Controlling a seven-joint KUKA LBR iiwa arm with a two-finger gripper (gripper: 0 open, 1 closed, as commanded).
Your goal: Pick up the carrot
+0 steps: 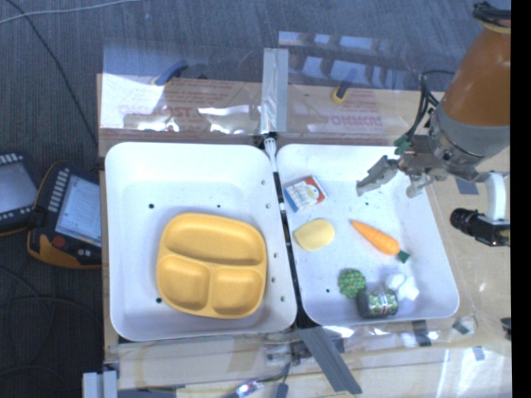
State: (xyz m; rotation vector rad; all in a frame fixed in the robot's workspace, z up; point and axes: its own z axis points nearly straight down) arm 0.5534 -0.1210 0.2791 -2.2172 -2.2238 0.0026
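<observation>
An orange carrot [376, 238] with a small green end lies slanted in the right bin [431, 247], toward its right side. My gripper [392, 179] hangs above the bin's upper right part, up and slightly right of the carrot and apart from it. Its two fingers are spread open with nothing between them.
In the right bin lie a small red-and-white carton [304, 193], a pale yellow round piece [314, 234], a green broccoli [352, 283], a dark can [379, 303] and a white lump [403, 285]. The left bin [133, 181] bears a yellow divided plate [212, 264].
</observation>
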